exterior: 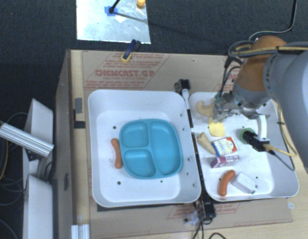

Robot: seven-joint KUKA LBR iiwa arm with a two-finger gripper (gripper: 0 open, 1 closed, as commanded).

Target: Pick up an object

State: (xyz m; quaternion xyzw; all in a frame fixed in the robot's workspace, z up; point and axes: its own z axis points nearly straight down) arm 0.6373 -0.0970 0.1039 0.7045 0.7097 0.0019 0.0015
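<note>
My gripper [218, 114] hangs low over the back part of the right bin [283, 183]. It is just above a yellow rounded object [217, 129] and beside a tan piece [204, 108] at the bin's back left. Nothing shows held in it. Nearer the front lie a pale wedge [204, 142], a red and white carton [225, 146], a purple box [224, 160], a brown sausage [225, 182] and a white block [243, 183]. A green object [242, 133] sits to the right of the yellow one.
The left bin [101, 133] holds a blue divided plate [150, 148] and a second sausage [116, 153] to its left. A black divider rail [192, 133] runs between the bins. The arm covers the right bin's back right corner.
</note>
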